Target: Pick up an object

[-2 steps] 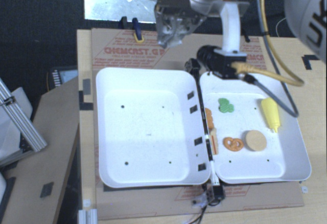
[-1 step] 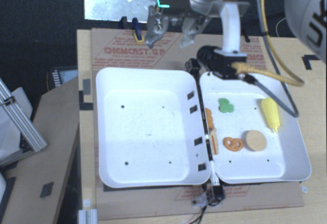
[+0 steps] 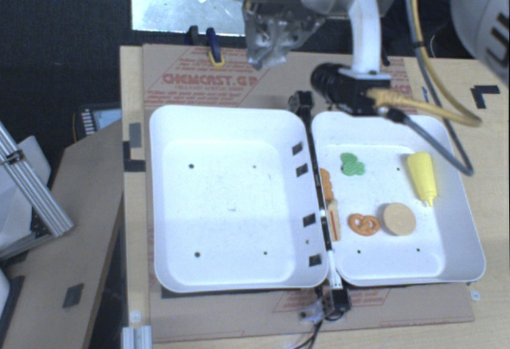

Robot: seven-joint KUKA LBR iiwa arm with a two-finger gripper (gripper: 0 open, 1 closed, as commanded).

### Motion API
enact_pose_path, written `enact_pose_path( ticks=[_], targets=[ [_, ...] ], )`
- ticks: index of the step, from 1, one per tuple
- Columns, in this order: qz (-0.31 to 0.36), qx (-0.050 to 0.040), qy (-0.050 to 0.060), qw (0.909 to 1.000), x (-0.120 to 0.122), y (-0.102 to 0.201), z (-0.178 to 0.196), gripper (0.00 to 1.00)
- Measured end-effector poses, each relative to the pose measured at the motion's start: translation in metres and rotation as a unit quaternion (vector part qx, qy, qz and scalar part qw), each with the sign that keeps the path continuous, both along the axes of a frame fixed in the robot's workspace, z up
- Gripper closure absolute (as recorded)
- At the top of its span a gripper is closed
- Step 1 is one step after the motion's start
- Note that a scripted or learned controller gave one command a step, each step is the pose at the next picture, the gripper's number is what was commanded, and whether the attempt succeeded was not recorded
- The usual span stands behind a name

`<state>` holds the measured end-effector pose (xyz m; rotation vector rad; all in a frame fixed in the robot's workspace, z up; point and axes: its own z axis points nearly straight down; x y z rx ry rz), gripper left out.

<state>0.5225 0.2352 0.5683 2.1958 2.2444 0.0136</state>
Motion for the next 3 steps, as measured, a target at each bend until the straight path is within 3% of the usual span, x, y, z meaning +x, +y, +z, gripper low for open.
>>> enact_pose_path(
  ticks=[1, 2, 3],
  targets=[
    [0.003, 0.0006, -0.001, 1.0, 0.0001, 0.0003, 0.0112, 1.0],
    [0.004, 0.0006, -0.001, 1.0, 0.0001, 0.0003, 0.0109, 0.0],
    [0.004, 0.0006, -0.001, 1.0, 0.0001, 0.0003, 0.0109, 0.0]
  ],
)
